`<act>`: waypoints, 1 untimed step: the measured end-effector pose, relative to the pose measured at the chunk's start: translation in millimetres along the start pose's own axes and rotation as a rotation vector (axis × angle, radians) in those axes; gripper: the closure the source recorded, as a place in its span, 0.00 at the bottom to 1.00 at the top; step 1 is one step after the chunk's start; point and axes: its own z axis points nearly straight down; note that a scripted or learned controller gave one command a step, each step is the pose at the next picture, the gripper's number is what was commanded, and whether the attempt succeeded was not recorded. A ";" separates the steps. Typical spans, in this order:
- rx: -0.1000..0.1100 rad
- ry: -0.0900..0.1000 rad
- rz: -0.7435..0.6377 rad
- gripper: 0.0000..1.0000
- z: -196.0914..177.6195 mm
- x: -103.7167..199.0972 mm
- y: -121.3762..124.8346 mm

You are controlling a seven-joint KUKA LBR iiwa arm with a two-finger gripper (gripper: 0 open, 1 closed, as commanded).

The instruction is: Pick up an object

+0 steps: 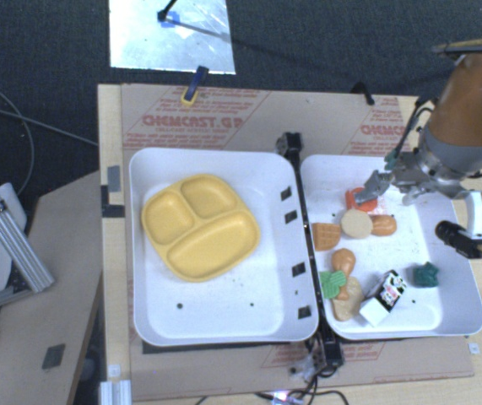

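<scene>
arm — enters from right, wrist angled down-left | end effector — tip seemingly low

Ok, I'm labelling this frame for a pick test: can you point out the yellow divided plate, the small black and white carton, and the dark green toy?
yellow divided plate [200, 226], camera view, ridge between its compartments.
black and white carton [385, 296], camera view, middle of its side.
dark green toy [426, 274], camera view, its centre.
</scene>
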 end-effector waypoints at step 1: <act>-0.020 -0.001 -0.007 0.00 -185.3 52.9 0.3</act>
